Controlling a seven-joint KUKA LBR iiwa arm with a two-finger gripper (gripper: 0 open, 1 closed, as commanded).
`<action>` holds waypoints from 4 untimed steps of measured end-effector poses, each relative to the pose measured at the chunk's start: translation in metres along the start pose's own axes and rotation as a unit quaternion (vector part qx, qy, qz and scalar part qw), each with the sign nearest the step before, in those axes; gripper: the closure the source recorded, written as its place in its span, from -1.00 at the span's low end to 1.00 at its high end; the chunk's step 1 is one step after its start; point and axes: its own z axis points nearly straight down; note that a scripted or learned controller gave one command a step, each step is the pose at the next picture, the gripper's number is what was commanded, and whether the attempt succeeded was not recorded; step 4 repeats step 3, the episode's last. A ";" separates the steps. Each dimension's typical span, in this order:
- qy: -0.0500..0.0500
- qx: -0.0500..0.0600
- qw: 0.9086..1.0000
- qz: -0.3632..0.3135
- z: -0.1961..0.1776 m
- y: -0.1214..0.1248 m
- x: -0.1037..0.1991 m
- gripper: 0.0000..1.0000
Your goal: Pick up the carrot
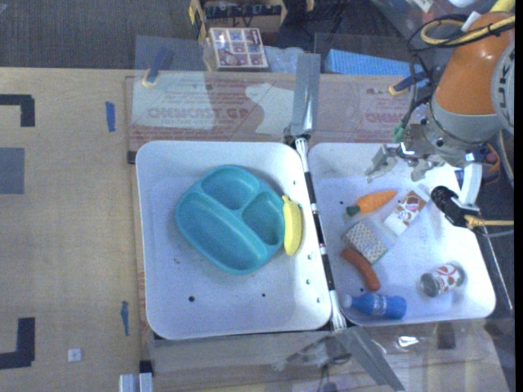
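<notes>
- Camera view: arm (474, 64) comes in from the right, grey with orange band, hanging over the back of the right bin (482, 296).
- Gripper (402, 160) sits above the bin's rear area, two fingers (380, 163) spread apart, nothing between them (looks clear of the bin floor, height hard to judge).
- Carrot (373, 203) lies on the right bin floor, just below and a bit left of the gripper, green end pointing left; not touched by the fingers.
- Small white carton (408, 211) just right of the carrot.
- Grey sponge-like block (365, 241) near the carrot, toward the front; sausage (360, 269) in front of that.
- Blue bottle (377, 305) lying along the front edge; can (440, 280) at front right.
- Left bin (163, 300): teal divided plate (229, 217) with a banana (292, 225) against its right rim.
</notes>
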 end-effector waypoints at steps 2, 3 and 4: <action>0.000 0.004 1.000 0.022 0.078 -0.016 -0.006 1.00; -0.001 -0.001 0.981 0.196 0.006 0.015 0.041 1.00; -0.001 -0.001 0.981 0.196 0.006 0.015 0.041 1.00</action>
